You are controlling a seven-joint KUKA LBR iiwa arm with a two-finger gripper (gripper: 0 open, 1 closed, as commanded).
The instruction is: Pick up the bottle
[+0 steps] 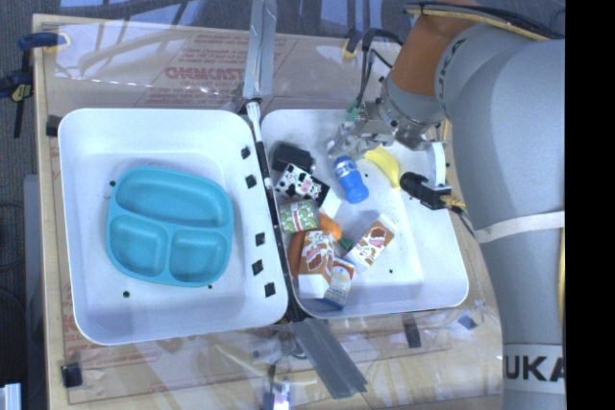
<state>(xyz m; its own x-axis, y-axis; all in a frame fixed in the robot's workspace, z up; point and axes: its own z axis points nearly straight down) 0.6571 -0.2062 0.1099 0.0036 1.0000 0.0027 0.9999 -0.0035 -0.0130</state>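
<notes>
The bottle (350, 180) is small, with a blue body and a pale, clear neck end pointing up-left toward the pincer (348, 137). It lies on its side in the right bin (437, 276), in the upper middle part, just beside a yellow item (383, 164) on its right. The pincer sits at the bottle's upper end, close to or touching it; whether it is wide, narrow or gripping I cannot tell. Below the bottle lie several snack packets (323, 250) and a black-and-white box (297, 179). The left bin (82, 149) holds a blue divided plate (169, 226).
</notes>
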